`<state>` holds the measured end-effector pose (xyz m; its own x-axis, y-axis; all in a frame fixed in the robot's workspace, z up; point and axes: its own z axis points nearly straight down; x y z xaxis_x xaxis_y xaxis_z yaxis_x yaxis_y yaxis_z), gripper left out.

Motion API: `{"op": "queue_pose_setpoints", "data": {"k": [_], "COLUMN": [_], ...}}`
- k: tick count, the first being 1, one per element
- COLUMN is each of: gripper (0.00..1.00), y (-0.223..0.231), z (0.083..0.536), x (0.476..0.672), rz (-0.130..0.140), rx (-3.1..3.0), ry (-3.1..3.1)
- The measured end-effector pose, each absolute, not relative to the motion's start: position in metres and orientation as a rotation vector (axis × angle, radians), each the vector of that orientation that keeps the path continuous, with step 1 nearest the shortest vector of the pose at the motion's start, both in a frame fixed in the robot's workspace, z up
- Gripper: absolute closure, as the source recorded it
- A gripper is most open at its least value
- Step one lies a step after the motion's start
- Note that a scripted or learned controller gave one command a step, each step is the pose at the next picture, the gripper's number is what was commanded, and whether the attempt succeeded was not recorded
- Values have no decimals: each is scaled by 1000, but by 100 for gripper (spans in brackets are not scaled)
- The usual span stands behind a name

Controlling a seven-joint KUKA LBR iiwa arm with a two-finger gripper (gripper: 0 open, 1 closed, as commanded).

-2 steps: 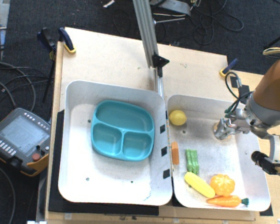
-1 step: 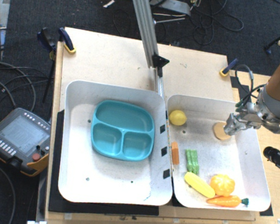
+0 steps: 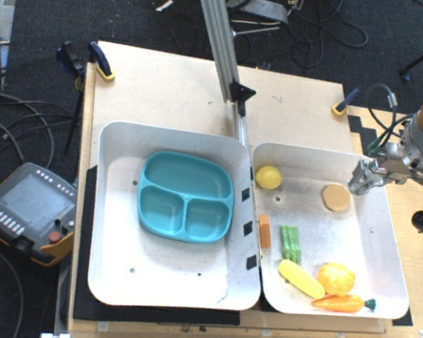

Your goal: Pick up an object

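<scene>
- On the floor at the far left, beside the bench, lies a grey handheld pendant (image 3: 27, 210) with an orange edge, its cable trailing away.
- The left bin (image 3: 108, 189) holds a teal divided tray (image 3: 186, 197) (three compartments), lying flat near the bin's middle.
- Along the seam between the bins sits a small orange block (image 3: 264, 231), just inside the right bin (image 3: 387, 242).
- A yellow ball (image 3: 268, 178) rests near the right bin's upper left corner.
- Green sticks (image 3: 290, 244) lie mid-bin, with a yellow banana-like piece (image 3: 301, 279) just below them.
- A tan round disc (image 3: 337, 197) lies in the upper part, near the gripper.
- An orange fruit (image 3: 335, 279) touches a carrot (image 3: 342, 303) at the bin's lower right.
- The gripper (image 3: 363, 179) hangs over the right bin's upper right rim, close to the disc; whether it is open or closed cannot be told.
</scene>
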<state>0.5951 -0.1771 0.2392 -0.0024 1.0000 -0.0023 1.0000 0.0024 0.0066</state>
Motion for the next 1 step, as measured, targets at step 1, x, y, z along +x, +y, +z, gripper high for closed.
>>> {"op": "queue_pose_setpoints", "data": {"k": [1], "gripper": [100], "y": [-122], "z": [228], "x": [597], "rz": [0], "rx": [2214], "ry": [2232]}}
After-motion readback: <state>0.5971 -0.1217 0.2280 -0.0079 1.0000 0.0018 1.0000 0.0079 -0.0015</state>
